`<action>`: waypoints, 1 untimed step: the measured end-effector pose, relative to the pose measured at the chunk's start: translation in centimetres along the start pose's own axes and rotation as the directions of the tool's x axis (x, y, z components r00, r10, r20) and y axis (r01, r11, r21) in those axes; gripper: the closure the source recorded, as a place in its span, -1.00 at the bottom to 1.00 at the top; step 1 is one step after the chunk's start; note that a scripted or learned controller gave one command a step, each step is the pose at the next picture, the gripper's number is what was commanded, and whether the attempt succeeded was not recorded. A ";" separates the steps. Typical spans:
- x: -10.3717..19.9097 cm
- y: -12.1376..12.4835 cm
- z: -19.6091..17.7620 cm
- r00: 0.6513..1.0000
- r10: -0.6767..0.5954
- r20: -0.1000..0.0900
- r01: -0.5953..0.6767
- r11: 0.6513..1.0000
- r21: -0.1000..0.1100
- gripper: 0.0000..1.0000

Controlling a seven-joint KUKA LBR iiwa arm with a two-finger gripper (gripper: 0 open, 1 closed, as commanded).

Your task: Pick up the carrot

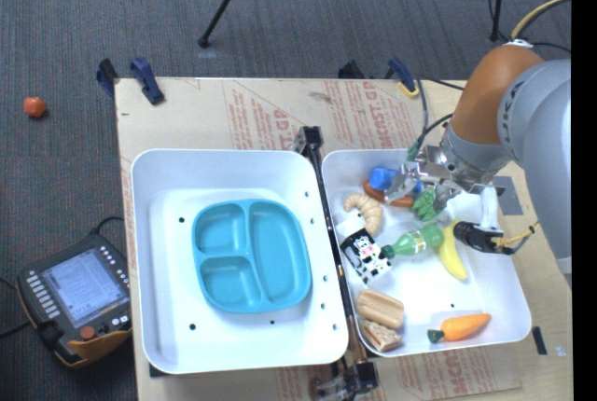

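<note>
I see the carrot [464, 326] lying at the right bin's [511, 283] near edge, well apart from my gripper [422, 187], which hangs low over the toys at the far end; its grip state I cannot tell.

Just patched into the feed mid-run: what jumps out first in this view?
The blue divided tray lies alone in the left bin. The grey arm with its orange band reaches into the crowded right bin, its gripper at the far end, while the carrot lies at the near edge, apart from it.
</note>
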State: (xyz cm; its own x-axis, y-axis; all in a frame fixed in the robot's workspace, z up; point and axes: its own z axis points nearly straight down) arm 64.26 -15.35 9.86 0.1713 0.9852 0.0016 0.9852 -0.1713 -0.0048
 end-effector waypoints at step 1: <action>5.0 -6.1 1.1 0.995 -0.095 0.004 0.095 0.996 -0.002 -1.00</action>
State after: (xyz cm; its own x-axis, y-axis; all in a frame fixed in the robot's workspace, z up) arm 59.06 -9.38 8.78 0.0772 0.9970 -0.0018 0.9970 -0.0772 -0.0025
